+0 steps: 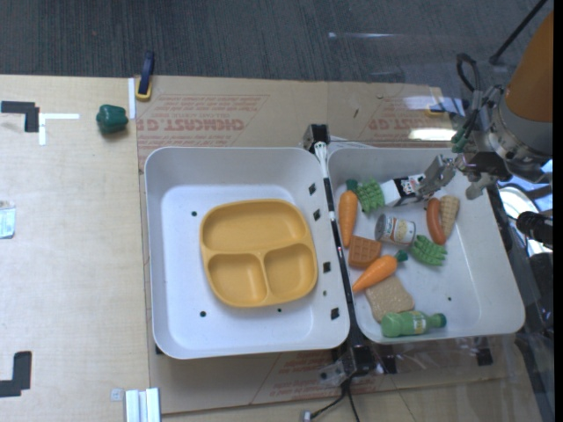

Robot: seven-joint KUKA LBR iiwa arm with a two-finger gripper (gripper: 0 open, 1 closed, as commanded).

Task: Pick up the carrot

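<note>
Two orange carrots lie in the right bin (497, 262). One carrot (348, 217) stands lengthwise against the bin's left wall. The other carrot (376, 272) lies tilted in the middle, its green top pointing up-right. My gripper (456, 181) hovers over the bin's upper right part, well right of both carrots. Its fingers (436, 174) are open with nothing between them.
The right bin also holds a small can (396, 229), a hot dog (436, 221), green leafy pieces (428, 251), a waffle (363, 251), a bread slice (389, 298) and a green bottle (413, 323). A yellow divided plate (220, 236) sits in the left bin (167, 262).
</note>
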